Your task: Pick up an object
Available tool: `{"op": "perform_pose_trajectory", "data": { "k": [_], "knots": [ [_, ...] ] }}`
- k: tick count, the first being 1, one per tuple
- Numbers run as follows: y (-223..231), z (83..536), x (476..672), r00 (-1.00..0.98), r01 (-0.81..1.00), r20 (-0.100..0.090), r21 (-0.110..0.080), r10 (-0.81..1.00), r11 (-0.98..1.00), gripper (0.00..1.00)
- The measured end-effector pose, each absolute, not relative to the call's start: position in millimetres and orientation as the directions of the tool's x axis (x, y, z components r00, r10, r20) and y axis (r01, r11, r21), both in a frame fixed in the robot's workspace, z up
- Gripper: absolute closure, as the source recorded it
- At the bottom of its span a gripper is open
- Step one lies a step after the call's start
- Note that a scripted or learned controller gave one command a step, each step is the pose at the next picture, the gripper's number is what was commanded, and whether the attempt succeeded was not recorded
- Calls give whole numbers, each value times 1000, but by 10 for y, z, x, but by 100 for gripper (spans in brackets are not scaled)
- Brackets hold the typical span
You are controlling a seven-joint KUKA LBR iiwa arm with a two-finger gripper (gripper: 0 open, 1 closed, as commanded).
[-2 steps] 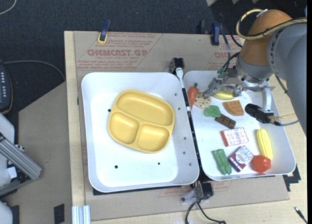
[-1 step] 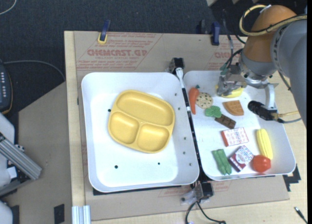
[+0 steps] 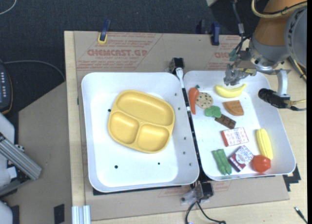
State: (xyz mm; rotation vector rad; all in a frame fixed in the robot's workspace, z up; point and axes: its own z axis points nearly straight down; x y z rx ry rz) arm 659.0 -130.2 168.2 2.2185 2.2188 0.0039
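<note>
The right bin (image 3: 254, 115) holds several toy foods. A yellow banana (image 3: 231, 91) lies near its back edge, and my gripper (image 3: 233, 79) hangs right over it, at or just above its upper side. I cannot tell whether it touches the banana. Further left lie an orange carrot (image 3: 193, 99), a cookie (image 3: 204, 100) and a piece of broccoli (image 3: 212, 112). A slice of toast (image 3: 233, 107) and a chocolate bar (image 3: 225, 120) sit just in front of the banana.
Nearer the front of the right bin are a red-and-white box (image 3: 234, 136), a corn cob (image 3: 264, 143), a green vegetable (image 3: 222, 161), a dark red packet (image 3: 242, 157) and a tomato (image 3: 261, 163). A yellow divided plate (image 3: 140, 121) lies in the left bin (image 3: 97, 121).
</note>
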Motion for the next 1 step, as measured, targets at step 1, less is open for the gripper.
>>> {"op": "perform_pose_trajectory", "data": {
  "k": [1],
  "knots": [
    [-1304,2226,6604,-1,1000,-2,8,1000,1,100]
  ]
}}
